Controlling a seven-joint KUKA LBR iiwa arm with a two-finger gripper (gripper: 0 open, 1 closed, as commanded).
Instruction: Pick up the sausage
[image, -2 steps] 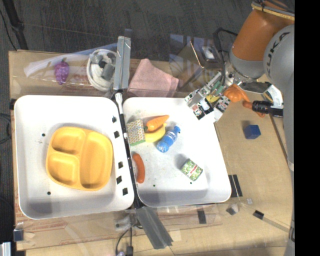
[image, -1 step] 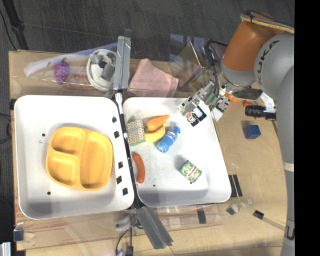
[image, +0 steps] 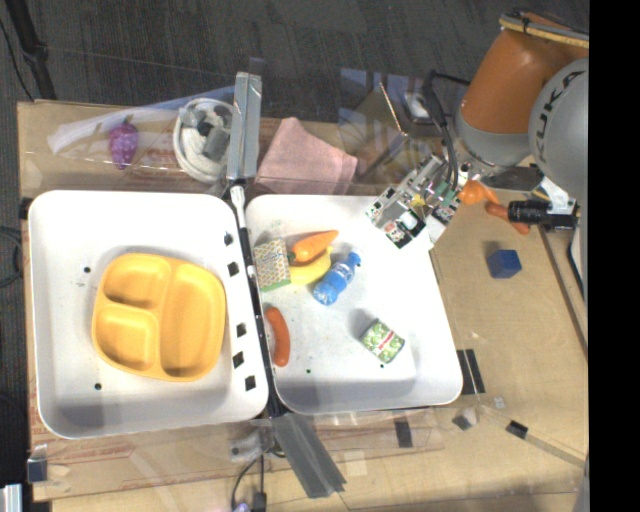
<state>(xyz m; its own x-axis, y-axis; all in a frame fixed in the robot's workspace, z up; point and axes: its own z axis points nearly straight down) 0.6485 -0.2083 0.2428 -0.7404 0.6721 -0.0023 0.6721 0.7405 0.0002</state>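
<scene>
On the worktop (image: 520, 330) in front of you sit two shallow white bins side by side: the left bin (image: 60, 400) carries a yellow divided plate (image: 160, 315), and the right bin (image: 430, 360) carries the rest of the items. The arm (image: 510, 85) hangs over the right bin's far right corner, with the end effector (image: 412, 212) above the rim there, well apart from the target; whether it is apart or together you cannot tell from this angle. Working down in size, the right bin holds a blue bottle (image: 335, 279), a carrot (image: 314, 243) lying over a banana (image: 308, 273), a small patterned packet (image: 271, 264), a green can (image: 381, 341), and the sausage (image: 279, 336). The sausage lies lengthwise against the bin's left wall, near the front, clear of the other items. Bring the end effector across and low, align it across the sausage's narrow width, and keep off the wall, which leaves little room on that side.
</scene>
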